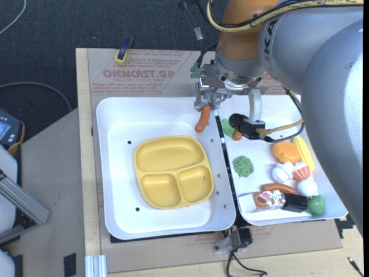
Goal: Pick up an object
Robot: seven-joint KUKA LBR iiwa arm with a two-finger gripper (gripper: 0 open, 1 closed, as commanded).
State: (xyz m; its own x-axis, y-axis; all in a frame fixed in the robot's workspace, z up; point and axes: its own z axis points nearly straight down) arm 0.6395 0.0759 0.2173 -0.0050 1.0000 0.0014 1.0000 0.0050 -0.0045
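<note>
"CHEMCAST GP" in red on brown cardboard sheet (pixel 144 74) under bins; smaller print illegible.

Yellow divided plate (pixel 172 171) in the white left bin (pixel 109 154). Orange carrot (pixel 202 120), green speckled ball (pixel 243 166), grey arm (pixel 323 51) with an orange band (pixel 248 22).

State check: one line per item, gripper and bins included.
gripper: over the left bin's back edge, shut on the carrot
carrot: hanging upright from the fingers
yellow tray: flat in the left bin, compartments bare
right bin: holds a heap of toy food
green ball: loose, apart from the heap
</note>
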